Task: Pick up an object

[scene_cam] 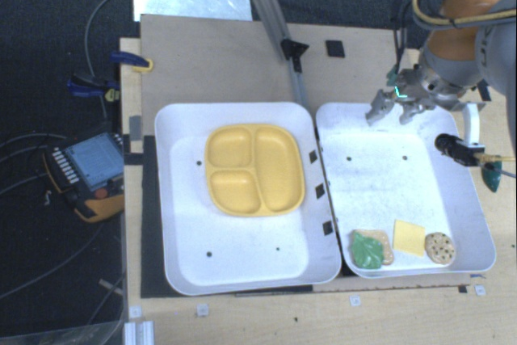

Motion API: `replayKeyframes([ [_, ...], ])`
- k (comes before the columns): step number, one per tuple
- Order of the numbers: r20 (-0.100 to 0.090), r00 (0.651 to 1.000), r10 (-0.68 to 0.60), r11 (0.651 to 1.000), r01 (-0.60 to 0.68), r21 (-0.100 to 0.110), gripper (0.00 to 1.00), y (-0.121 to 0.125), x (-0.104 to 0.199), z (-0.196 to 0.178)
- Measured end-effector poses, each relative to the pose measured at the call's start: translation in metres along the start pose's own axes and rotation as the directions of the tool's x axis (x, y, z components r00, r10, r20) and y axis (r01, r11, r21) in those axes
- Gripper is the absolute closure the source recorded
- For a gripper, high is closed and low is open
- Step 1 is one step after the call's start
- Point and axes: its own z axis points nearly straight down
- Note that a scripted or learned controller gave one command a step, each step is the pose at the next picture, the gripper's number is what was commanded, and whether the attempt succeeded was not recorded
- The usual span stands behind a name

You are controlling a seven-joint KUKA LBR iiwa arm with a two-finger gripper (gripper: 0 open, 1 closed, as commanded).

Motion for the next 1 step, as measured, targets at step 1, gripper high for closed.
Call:
replayKeyframes([
  [1,0.000,1.000,0.000,1.000,0.000,-0.002,0.00,0.0006,0.0000,-0.0011],
])
